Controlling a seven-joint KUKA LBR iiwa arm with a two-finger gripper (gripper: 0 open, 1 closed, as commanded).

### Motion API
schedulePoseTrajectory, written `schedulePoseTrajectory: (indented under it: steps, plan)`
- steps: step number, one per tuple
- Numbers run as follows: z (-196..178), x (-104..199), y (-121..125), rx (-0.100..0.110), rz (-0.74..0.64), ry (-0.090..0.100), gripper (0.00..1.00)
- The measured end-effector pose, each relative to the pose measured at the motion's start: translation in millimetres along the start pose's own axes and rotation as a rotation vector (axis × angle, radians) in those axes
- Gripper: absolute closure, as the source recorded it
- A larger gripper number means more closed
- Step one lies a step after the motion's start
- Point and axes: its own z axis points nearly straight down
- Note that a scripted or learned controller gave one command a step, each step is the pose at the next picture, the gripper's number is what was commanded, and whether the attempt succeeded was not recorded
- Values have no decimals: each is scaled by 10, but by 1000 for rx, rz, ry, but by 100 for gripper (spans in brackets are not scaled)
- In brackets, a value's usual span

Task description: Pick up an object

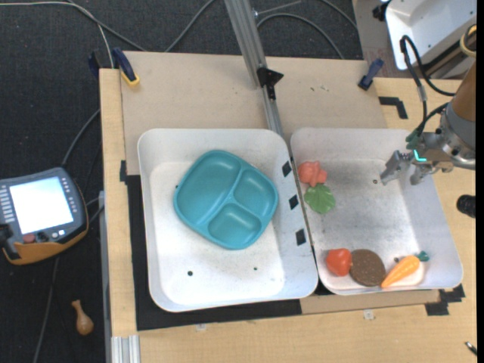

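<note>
Bench (227, 89), tan board top. Two white bins directly on it, side by side: right bin (423, 225) beneath the jaws, left bin (162, 203) well left of them.

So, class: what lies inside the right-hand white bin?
Inside the right bin: a pink toy, green toy, red tomato, brown disc and carrot. The bin floor beneath each is covered.

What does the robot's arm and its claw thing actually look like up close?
The arm enters from the right as a rounded grey and tan body, with black cables looping alongside it. At its end sits a small metal gripper, silvery grey, with a little teal-green light or marking on top. Behind it stands a boxy white housing.
</note>
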Motion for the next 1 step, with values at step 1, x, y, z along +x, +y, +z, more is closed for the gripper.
schedulePoseTrajectory:
  steps: [1]
  plan:
    - [-10,0,7,-2,-1,-1,0]
